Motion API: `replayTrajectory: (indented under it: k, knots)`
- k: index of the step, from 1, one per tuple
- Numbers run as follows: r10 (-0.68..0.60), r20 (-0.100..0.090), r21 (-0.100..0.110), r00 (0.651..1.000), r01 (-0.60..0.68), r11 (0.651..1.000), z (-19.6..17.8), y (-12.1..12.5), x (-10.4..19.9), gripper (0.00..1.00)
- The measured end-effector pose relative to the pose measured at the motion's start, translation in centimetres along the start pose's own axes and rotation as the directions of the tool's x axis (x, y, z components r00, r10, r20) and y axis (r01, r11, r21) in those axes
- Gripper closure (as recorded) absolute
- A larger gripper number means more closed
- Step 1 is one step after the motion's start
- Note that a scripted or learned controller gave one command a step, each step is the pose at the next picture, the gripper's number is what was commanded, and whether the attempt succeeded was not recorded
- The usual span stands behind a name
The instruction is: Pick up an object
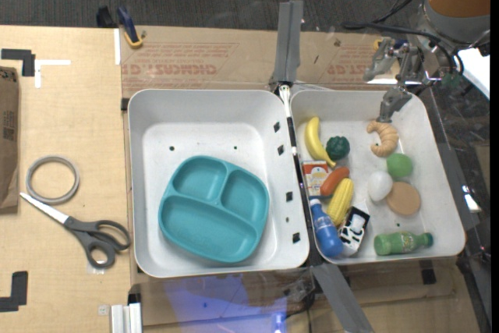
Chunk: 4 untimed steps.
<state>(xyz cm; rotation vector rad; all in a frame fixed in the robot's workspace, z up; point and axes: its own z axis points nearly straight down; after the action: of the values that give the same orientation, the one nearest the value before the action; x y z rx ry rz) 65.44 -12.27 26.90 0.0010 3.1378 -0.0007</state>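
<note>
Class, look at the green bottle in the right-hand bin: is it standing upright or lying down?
Lying down. The green bottle rests on its side along the right bin's floor, cap pointing right.

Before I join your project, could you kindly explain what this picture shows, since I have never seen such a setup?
One fixed camera looks down at a slant on a bench with two shallow white bins. The grey and orange shape at upper right is a robot arm; its gripper hangs just above a toy croissant in the right bin and holds nothing that I can see. That bin also has a banana, corn, a white egg, a green ball, a green bottle and a blue bottle. The left bin holds a teal divided plate. Scissors and a tape roll lie on the bench to the left.
</note>
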Motion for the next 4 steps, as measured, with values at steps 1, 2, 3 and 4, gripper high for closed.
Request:
replayTrajectory:
  k: [1, 2, 3, 4]
  knots:
    - [0.144, -0.002, 0.000, 0.990, -0.144, 0.990, 14.7, 1.3, 2.2, 0.00]
    - [0.175, 0.003, 0.001, 0.985, -0.175, 0.985, 17.4, 2.5, 4.2, 0.00]
    - [0.193, 0.000, 0.001, 0.981, -0.193, 0.981, 17.5, 2.9, 9.4, 0.00]
    - [0.149, -0.002, 0.000, 0.989, -0.149, 0.989, 17.6, 3.1, 13.5, 0.00]
